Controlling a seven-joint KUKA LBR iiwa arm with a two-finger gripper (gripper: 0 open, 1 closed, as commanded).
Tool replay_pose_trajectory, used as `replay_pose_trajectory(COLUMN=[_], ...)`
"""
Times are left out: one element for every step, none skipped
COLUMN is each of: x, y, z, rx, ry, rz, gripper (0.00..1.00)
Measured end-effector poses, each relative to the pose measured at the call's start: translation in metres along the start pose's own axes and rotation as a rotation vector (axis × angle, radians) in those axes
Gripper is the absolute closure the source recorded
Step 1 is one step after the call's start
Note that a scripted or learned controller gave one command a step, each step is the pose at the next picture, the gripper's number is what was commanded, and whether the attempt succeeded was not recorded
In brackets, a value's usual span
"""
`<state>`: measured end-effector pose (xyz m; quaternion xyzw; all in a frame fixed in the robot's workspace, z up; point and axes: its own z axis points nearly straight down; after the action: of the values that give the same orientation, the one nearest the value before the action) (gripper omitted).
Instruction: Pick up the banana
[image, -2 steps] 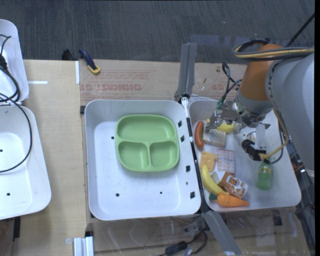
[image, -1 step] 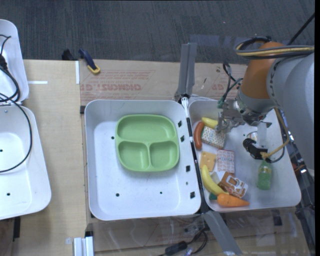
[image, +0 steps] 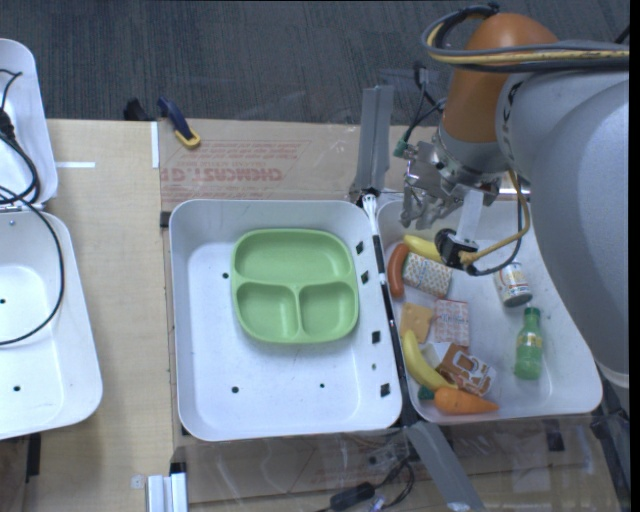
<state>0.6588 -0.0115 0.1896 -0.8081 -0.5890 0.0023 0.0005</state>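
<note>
Arm: the grey arm with the orange band reaches in from the right and hangs over the far end of the right bin (image: 575, 395).
Gripper: the gripper (image: 428, 212) sits above the bin's back corner; how far it is open I can't tell from here, and nothing is visibly caught in it.
Banana: the banana (image: 420, 362) lies flat in the right bin, near the front, just beside the dividing wall, curving down toward the carrot (image: 464, 402).
Neighbours: a snack packet (image: 466, 369) crowds it on the right, a patterned card (image: 451, 321) sits just above; a green bottle (image: 528, 344) and a small can (image: 514, 286) stand further right.
Second yellow thing: another yellow piece (image: 425, 247) lies close under the gripper, maybe a second banana, hard to say.
Left bin: holds the green divided plate (image: 296, 285).
Progress: nothing lifted yet, I'd judge; the approach, the grasp and the lift are all left.
</note>
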Motion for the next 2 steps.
replay_pose_trajectory(x=[0.0,-0.057], y=[0.0,0.018], z=[0.0,0.001], rx=[0.0,0.0], ry=[-0.001,0.0], rz=[0.0,-0.201], gripper=[0.0,0.0])
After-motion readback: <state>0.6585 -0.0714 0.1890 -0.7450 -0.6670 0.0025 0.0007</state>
